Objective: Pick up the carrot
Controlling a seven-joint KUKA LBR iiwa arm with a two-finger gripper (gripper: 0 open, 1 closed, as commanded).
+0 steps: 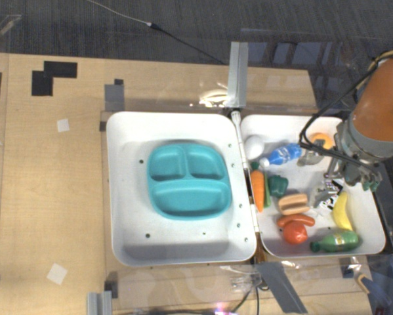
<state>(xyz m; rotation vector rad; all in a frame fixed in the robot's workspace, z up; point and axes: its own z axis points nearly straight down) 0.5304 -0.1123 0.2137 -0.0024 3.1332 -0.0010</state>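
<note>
The carrot [257,190] is a slim orange stick lying along the left wall of the right bin [370,231], pointing towards the near edge. My gripper [327,192] hangs over the right half of that bin, to the right of the carrot and well apart from it. It sits just beside the hot dog [293,204] and the banana [342,211]. Nothing shows between its fingers.
The right bin also holds a blue and white bottle [280,155], a green item [277,187], a tomato [296,230], a green bottle [336,242] and an orange piece [321,140]. A teal divided tray [187,179] sits in the left bin [127,195].
</note>
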